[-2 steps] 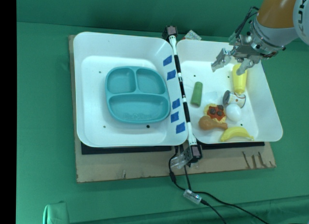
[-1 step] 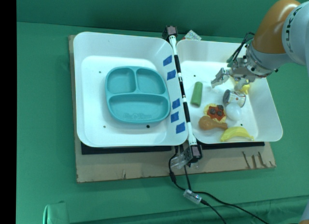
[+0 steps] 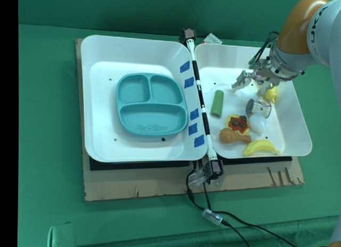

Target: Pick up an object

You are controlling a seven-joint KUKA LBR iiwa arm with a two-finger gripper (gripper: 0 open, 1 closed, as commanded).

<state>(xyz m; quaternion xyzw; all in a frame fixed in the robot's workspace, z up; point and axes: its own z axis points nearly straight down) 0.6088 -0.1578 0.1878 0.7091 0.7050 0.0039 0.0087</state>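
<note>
over the right bin [image 3: 298,134], the pincer [image 3: 256,76] stands apart and holds nothing; i think it should descend straight over the small yellow toy [image 3: 271,93] at four o'clock.

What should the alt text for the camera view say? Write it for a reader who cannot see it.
A grey and orange robot arm reaches from the right over the right white bin, which holds a green cylinder, a banana, a drumstick and other toy foods. The left white bin holds a teal divided plate.
</note>
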